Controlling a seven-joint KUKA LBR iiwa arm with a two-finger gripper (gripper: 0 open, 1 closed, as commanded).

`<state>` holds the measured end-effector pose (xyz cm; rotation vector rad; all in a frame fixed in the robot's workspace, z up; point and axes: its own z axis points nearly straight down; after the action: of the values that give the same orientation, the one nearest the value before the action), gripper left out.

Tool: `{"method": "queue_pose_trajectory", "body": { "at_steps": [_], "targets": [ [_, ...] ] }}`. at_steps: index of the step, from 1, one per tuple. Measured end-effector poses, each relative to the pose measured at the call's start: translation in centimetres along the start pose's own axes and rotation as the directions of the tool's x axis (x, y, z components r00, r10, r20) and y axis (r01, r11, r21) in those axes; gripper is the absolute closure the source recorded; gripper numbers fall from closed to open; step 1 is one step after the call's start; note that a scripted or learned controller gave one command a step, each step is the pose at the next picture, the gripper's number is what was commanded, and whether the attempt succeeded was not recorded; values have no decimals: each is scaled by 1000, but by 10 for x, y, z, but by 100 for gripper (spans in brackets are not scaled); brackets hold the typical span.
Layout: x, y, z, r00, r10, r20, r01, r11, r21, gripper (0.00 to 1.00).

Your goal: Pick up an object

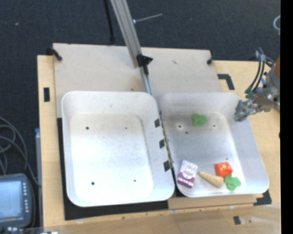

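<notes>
Gripper (242, 112) first: we are seeing it hanging at the upper right rim of the right bin (244, 152), too small and blurred for us to be telling whether it is released or clenched, and nothing is showing between it and the bin floor. Working outward, we are finding the nearest candidate, a small green object (199, 120), lying alone in the upper middle of that bin, well apart from the rest. Along the lower wall we are counting a purple-and-white carton (186, 173), a tan cone (211, 179), a red piece (223, 169) and a second green piece (232, 183), crowded together. We are judging the lone green object the safer pick: we should be centring over it before descending, since the crowded group is risking a glancing grip
</notes>
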<state>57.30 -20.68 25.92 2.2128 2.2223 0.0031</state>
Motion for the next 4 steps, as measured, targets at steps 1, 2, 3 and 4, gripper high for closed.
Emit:
{"method": "queue_pose_trajectory", "body": {
  "at_steps": [1,2,3,4],
  "targets": [
    [51,-15,-7,1000,-2,-3,2,1000,3,100],
    [113,-24,-8,1000,-3,-4,3,1000,3,100],
    [161,-33,-14,1000,-3,-4,3,1000,3,100],
    [207,-34,-3,1000,-2,-3,2,1000,5,100]
  ]
}}
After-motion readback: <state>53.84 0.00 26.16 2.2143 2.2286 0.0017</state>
